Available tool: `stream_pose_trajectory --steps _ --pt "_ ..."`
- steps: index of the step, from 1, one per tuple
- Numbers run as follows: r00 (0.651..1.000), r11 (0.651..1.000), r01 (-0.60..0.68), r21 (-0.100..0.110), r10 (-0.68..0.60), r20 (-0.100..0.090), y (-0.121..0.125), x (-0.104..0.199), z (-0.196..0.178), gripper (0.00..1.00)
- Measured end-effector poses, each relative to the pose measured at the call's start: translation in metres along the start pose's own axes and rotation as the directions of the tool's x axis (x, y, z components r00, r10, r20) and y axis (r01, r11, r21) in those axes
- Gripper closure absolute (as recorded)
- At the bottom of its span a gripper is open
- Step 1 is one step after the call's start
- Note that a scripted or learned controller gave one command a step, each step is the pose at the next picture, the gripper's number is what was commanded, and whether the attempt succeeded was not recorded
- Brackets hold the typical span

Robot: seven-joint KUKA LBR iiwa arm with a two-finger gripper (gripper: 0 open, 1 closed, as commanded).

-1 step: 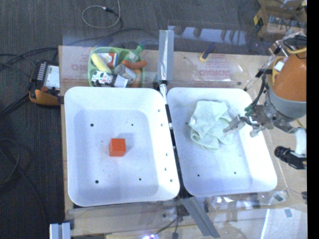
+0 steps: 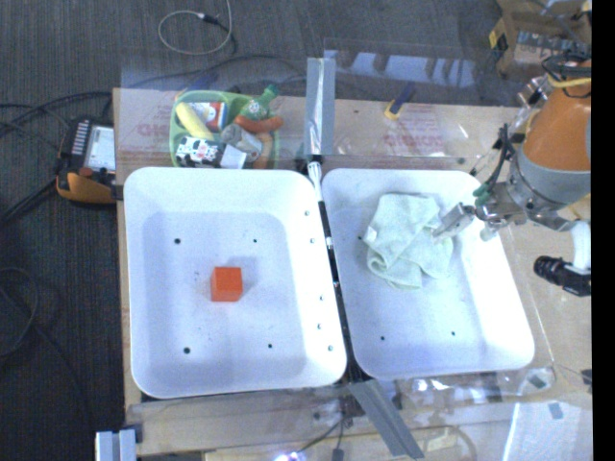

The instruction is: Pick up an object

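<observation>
Left bin (image 2: 144,209): a shallow white tray at the lower left of the frame, carrying one small orange cube (image 2: 227,283) that sits a little left of its centre, well clear of every wall.
Right bin (image 2: 480,344): a matching white tray just beside the first, holding a crumpled pale green cloth (image 2: 404,238) bunched in its upper half.
End effector (image 2: 450,221): comes in from the right edge of the frame and sits low over the upper right part of the right bin, its tip at the right edge of the cloth; whether the fingers are spread or closed cannot be told, and nothing is seen between them.
Arm (image 2: 557,142): grey with an orange band, at the right edge of the frame above the right bin's upper right corner.
Green basket (image 2: 177,128): on the worktop (image 2: 423,128) just above the left bin, packed with small mixed items, among them something yellow and something orange.
Divider: a grey metal bar (image 2: 319,109) stands upright above the seam between the bins.
Left of the worktop: an orange and black device (image 2: 82,166) with cables lies on the dark floor (image 2: 58,46).
Upper edge: a thin looped wire (image 2: 197,32) lies on the floor above the basket.
</observation>
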State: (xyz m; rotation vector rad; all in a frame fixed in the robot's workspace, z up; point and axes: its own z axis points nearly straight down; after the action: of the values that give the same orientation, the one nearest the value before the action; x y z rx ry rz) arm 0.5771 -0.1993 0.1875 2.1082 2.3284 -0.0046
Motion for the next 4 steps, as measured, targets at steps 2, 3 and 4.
stream_pose_trajectory --steps 2,3,4 --pt "1.0 1.0 -0.019 -0.001 0.019 0.0 0.078 0.038 0.049 0.0" --pt "1.0 1.0 -0.017 0.002 0.017 0.003 0.078 0.039 0.041 1.0" --pt "1.0 1.0 -0.017 0.002 0.017 0.004 0.078 0.038 0.041 0.0"
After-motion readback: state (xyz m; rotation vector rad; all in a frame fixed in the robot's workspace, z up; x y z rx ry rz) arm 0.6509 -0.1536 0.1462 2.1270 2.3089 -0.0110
